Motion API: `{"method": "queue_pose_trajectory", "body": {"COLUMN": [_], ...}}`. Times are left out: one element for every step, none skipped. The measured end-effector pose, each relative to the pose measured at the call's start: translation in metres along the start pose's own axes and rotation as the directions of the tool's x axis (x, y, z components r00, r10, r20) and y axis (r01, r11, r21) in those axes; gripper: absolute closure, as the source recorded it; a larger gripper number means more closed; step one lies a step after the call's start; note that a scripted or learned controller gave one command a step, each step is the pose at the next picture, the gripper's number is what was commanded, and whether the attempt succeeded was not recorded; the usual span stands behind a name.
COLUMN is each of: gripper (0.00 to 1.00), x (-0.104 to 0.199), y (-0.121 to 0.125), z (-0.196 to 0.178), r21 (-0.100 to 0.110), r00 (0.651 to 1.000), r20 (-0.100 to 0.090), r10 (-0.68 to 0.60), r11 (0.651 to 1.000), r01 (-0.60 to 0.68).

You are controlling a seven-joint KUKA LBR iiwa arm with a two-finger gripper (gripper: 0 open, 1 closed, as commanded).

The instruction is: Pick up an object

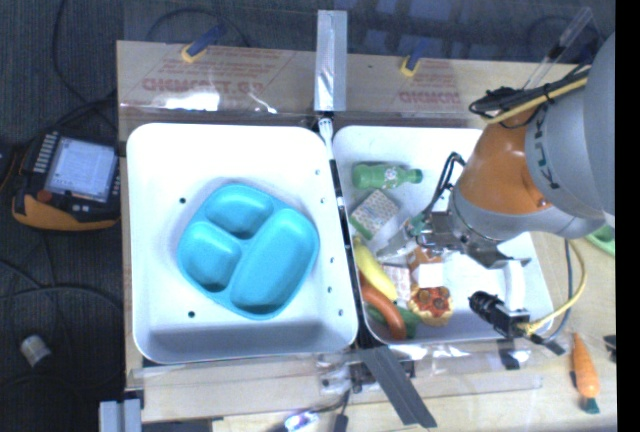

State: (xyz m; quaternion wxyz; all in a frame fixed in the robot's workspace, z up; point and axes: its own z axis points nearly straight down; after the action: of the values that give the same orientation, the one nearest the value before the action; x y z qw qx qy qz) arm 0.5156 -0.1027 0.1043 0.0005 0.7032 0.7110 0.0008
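Note:
The right bin [520, 305] holds a heap of small things: a green bottle [384, 176] at the back, a patterned packet [376, 211] below it, a yellow banana [373, 269], an orange-red carrot-like piece [385, 311] and a red and yellow item [430, 301] at the front. My gripper [428, 242] reaches down from the right into the middle of this heap, just above a white piece [429, 272]. The grey arm with its orange band [497, 178] covers the bin's right part.
In the left bin [160, 145] lies a blue three-compartment tray [247, 248]. A steel divider [331, 60] stands between the bins at the back. A handheld device [72, 178] rests on the floor at left. An orange tool [584, 372] lies at the bench's right front.

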Motion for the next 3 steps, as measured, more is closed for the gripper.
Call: {"method": "queue_pose_trajectory", "body": {"gripper": [0.0, 0.0, 0.0], "x": [0.023, 0.002, -0.008], "y": [-0.002, 0.05, -0.013], "z": [-0.078, -0.088, 0.004], "r21": [0.006, 0.005, -0.011], "r00": [1.0, 0.989, 0.995], "r20": [0.001, 0.004, 0.003], "r10": [0.018, -0.147, -0.104], "r11": [1.0, 0.989, 0.995], "r01": [-0.018, 0.147, 0.104]}}
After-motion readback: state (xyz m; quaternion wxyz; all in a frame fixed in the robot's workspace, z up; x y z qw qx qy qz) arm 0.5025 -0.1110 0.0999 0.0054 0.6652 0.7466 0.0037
